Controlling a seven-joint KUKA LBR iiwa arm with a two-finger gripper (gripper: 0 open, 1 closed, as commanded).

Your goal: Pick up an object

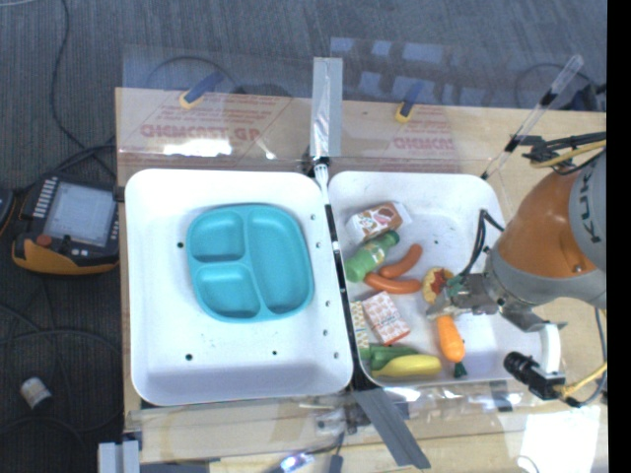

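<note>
- Grey carpet surrounds the worktop (138,126), which bears two white bins.
- Left bin (158,363): one teal divided plate (248,261).
- Right bin (449,200): roughly eight toy foods, including two sausages (397,272) and one carrot (451,338).
- Gripper (461,294) hovers at the carrot's 12 o'clock, reaching stage; its grip can't be told. Next: descend squarely onto one item.

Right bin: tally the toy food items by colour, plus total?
Right bin contents, as far as the camera view resolves:
Orange/red: 3 (two sausages, carrot)
Green: 1 (bottle)
Yellow: 1 (banana)
Printed, red-and-white: 2 (carton, packet)
Yellow-red: 1 (small item near the gripper)
Total: 8
</note>
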